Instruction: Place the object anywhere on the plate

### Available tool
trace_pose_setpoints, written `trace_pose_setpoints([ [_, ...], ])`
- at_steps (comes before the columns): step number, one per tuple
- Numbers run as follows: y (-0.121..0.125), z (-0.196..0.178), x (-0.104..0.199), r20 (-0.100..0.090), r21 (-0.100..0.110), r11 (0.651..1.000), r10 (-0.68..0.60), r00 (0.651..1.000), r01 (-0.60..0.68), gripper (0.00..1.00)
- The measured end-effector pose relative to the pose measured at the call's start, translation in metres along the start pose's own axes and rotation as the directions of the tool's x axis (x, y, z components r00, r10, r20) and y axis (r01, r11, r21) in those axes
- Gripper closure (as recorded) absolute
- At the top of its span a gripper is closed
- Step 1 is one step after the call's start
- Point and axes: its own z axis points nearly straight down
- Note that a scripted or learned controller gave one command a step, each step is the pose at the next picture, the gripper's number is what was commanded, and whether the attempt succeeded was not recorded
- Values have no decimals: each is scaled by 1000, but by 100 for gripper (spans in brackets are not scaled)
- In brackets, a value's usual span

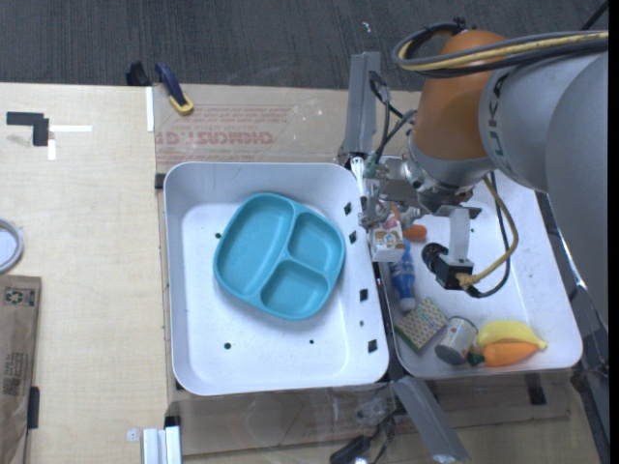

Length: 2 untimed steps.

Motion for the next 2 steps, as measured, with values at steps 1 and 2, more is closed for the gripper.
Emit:
trace_pose_setpoints([
  [1,-9,-1,74,1,-3,984,-180,984,180,100],
  [2,-8,-1,74,1,-3,984,-179,984,179,0],
])
